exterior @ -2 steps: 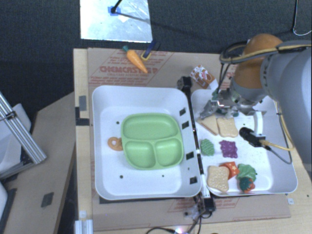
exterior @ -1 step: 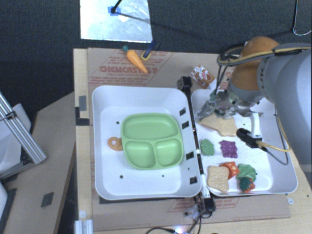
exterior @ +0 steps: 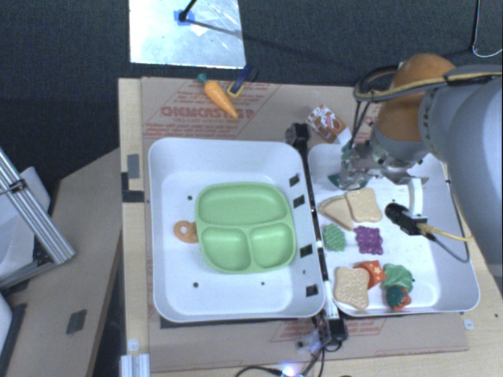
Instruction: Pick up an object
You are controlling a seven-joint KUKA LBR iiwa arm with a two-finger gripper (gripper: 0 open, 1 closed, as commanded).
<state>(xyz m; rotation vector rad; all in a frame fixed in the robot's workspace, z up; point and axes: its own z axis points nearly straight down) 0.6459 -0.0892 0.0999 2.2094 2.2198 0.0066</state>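
Observation:
My gripper hangs low over the far part of the right bin, just above two toast slices lying side by side. Nearer the front lie a green leafy piece, a purple grape bunch, another toast slice, a red piece and a green broccoli-like piece. I see nothing held between the fingers.
The left bin holds a green divided plate and a small pretzel. Behind the bins, a toy carrot and a small red-and-white packet lie on the bench. A reflective sheet sits at the back.

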